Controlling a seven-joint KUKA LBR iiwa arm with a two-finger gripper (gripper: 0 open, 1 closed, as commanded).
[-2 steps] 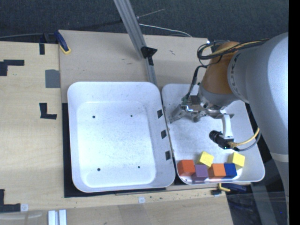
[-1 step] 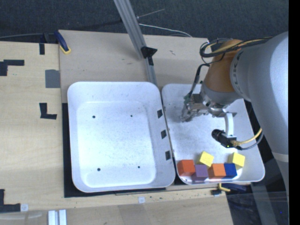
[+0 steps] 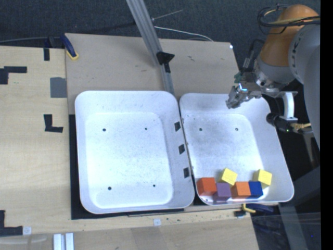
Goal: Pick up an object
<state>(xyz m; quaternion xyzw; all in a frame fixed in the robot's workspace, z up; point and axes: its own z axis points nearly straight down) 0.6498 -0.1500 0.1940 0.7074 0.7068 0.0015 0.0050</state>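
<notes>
From my seat, the pick looks barely begun: my gripper [image 3: 232,101] hangs over the far rim of the right bin [image 3: 270,134], up at its top corner, and every block I can see lies well away from it in that bin's near end. There the blocks bunch together along the front wall: an orange block [image 3: 206,185] at the left, a purple block [image 3: 223,190] just beside it, a second orange one [image 3: 241,189] touching a blue block [image 3: 255,189], and two yellow blocks, one [image 3: 229,176] sitting behind the purple and another [image 3: 264,177] behind the blue. I see nothing between the fingers, so I judge nothing has been lifted; whether the fingers are spread or closed I cannot tell, since the tip is too small and dark from up here. What remains is nearly the whole job: carry the arm toward the near end, choose one block, come down on it and raise it. The left bin [image 3: 125,150] has no part in this as far as I can judge. I can read no brand, label or writing anywhere on the bench, bins or arm.
</notes>
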